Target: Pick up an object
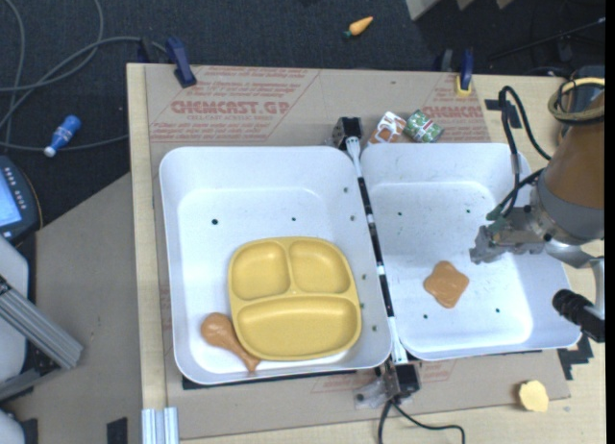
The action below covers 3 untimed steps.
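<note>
A tan, flat toy food piece (pixel 446 283) lies on the floor of the right bin (pixel 423 187). My gripper (pixel 492 245) hangs just above the bin floor, up and to the right of that piece, a short gap away from it. Nothing shows between it and the piece. In the left bin (pixel 192 192) sits a yellow divided plate (pixel 292 296), and an orange toy drumstick (pixel 227 336) lies against the plate's lower left edge.
Small packets (pixel 407 127) lie on the cardboard behind the right bin. A yellow item (pixel 532 395) rests on the bench at front right, and blue clamps (pixel 179 60) hold the board's far edge. A black clip strip (pixel 373 240) joins the bins.
</note>
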{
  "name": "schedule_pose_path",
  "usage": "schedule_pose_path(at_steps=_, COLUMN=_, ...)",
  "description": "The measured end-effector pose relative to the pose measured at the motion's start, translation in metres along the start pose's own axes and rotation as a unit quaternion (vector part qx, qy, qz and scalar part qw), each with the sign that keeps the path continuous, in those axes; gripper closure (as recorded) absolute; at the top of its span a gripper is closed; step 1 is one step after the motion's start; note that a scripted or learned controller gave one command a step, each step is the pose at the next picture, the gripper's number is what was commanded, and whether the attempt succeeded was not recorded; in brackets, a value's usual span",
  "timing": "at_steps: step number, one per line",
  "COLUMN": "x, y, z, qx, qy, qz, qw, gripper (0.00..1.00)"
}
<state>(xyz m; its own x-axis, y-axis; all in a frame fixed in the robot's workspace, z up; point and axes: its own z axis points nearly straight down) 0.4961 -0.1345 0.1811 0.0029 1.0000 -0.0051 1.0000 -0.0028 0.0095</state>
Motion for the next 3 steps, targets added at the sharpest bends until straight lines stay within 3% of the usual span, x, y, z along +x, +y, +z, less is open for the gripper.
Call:
schedule_pose_path(at_steps=1, x=0.003, y=-0.001, z=0.005, qx=0.004, qy=0.002, qz=-0.001, qw=1.0000, gripper=0.00)
schedule_pose_path(at_steps=2, x=0.043, y=0.001, z=0.100, qx=0.004, qy=0.002, qz=-0.003, qw=1.0000, gripper=0.00)
schedule_pose_path(at_steps=3, x=0.040, y=0.003, z=0.084, qx=0.001, qy=0.001, qz=-0.001, qw=1.0000, gripper=1.00)
